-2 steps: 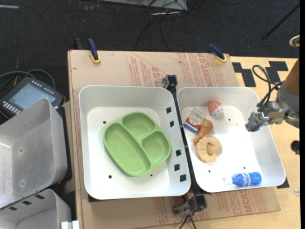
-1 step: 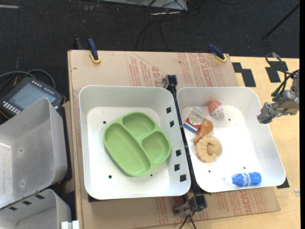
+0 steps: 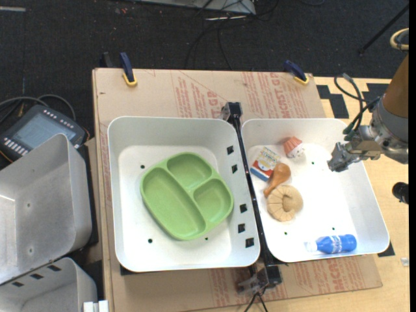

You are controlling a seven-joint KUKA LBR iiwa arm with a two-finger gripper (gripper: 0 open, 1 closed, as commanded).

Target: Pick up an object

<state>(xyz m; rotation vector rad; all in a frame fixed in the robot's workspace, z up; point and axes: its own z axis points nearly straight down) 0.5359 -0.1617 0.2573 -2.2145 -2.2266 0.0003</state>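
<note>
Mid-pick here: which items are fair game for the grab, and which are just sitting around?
Pick candidates, right bin: blue bottle, drumstick, round bread, cupcake, small packet; end effector hovers nearby.

Lying about: green divided plate, clamps, grey tubs.

A brown board [image 3: 195, 90] tops the bench and carries two white bins side by side: the left bin [image 3: 123, 194] toward nine o'clock, the right bin [image 3: 364, 207] toward three o'clock, their inner rims touching at the middle.
</note>
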